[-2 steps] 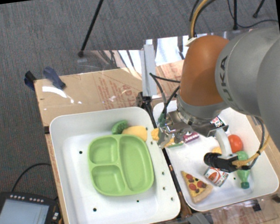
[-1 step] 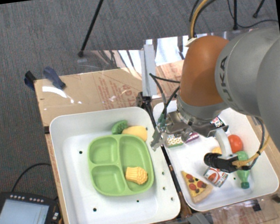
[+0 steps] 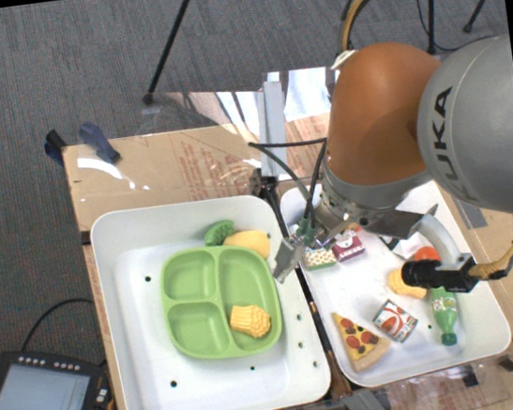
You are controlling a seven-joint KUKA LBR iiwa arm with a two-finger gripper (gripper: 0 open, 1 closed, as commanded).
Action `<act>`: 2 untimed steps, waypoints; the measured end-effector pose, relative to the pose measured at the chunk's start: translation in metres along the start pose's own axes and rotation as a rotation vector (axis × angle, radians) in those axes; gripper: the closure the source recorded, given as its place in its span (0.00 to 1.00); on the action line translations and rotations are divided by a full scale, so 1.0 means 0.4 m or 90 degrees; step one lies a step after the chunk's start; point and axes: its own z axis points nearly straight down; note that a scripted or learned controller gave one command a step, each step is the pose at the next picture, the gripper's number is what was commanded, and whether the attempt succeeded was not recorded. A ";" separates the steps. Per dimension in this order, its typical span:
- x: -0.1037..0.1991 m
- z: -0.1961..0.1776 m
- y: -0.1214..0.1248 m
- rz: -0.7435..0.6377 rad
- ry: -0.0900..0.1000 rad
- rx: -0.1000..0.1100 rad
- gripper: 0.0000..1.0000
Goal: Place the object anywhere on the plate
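Camera view: pincer (image 3: pixel 293 249) sits over the wall between the bins, beside the green plate (image 3: pixel 194 298); how far open it is, cannot tell, and nothing visibly held. Corn (image 3: pixel 249 320) already lies on the plate's right section. Risk: a descent here could clip the bin wall or nudge the plate.

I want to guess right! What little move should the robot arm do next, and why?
Probably drop toward the right bin and pick a toy, maybe the pizza slice. The gripper sits over the seam between the bins, and the green plate has room beside the corn.
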 end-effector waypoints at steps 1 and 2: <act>0.250 -0.183 0.056 -0.235 0.000 -0.002 0.00; -0.031 -0.122 -0.050 -0.419 0.000 0.001 0.00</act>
